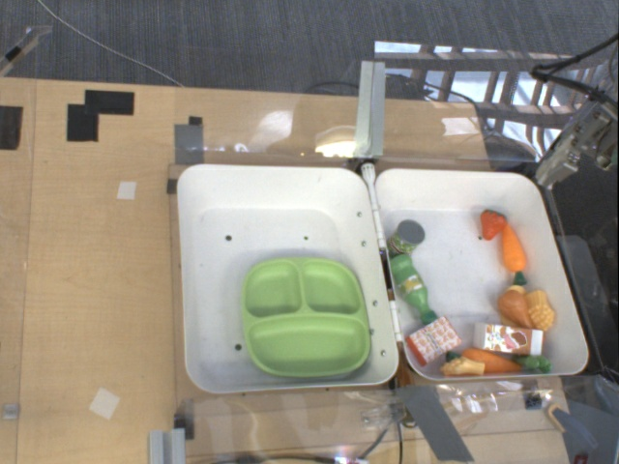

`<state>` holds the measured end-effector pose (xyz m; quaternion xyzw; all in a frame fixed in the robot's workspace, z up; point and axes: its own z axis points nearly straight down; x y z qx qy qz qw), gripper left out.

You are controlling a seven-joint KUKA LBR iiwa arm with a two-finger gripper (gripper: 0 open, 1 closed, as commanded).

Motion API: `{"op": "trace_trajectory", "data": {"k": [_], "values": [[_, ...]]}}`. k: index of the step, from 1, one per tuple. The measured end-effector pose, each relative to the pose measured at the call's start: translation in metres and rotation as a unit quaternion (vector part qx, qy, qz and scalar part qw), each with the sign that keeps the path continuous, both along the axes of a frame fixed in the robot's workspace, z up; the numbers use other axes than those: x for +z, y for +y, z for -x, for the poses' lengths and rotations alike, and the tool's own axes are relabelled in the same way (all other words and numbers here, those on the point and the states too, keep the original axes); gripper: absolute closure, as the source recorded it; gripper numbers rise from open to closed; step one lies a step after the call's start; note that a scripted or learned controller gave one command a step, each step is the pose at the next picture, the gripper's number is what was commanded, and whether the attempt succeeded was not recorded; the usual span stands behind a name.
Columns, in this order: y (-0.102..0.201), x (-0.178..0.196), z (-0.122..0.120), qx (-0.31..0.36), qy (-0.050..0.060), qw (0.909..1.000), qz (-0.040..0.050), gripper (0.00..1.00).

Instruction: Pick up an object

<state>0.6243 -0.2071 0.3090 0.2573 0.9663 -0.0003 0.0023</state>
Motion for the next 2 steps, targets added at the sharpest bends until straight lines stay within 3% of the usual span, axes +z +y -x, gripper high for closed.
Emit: {"op": "trace_trajectory", "data": {"k": [1, 2], "values": [[0.003, 0.08, -0.038, -0.049, -0.006, 0.9988, 0.0004, 1.0], [0.023, -0.056, 0.03, -0.043, 0.004, 0.9991, -0.0019, 1.0]]}}
